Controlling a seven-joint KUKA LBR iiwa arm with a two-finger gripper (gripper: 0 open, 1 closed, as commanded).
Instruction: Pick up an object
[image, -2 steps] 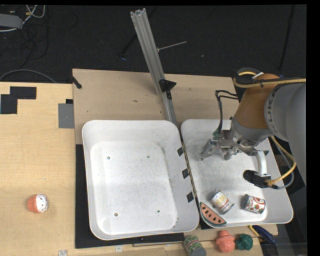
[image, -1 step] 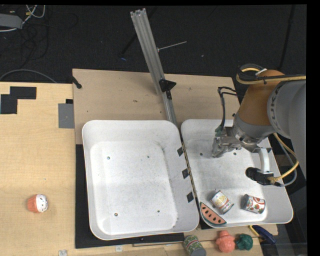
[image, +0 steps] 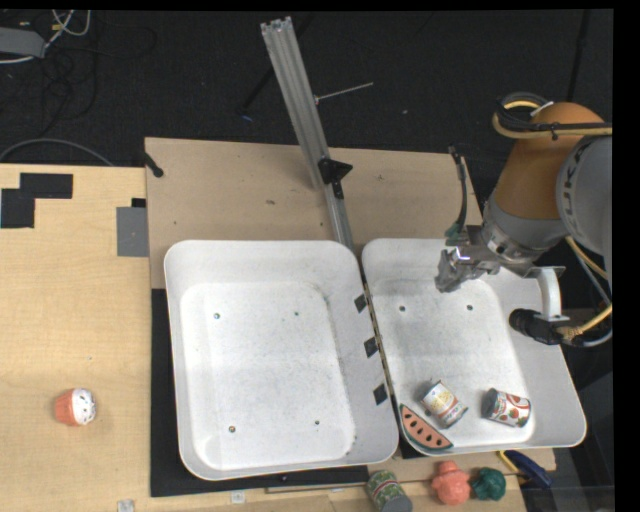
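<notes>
My pincer (image: 455, 268) hangs over the right bin (image: 470, 330); whether it is clenched I cannot tell. The small can (image: 441, 402) and watermelon slice (image: 424, 427) lie touching, so I may nudge both and grasp neither.

Hidden and cut-off parts

The pincer's (image: 452, 272) fingers are too small to tell; the green can (image: 385, 491) is cropped by the bottom edge.

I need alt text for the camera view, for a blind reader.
A grey robot arm's pincer hangs over the right bin, which holds two small cans and a watermelon slice toy near its front edge. The left bin sits beside it.
</notes>
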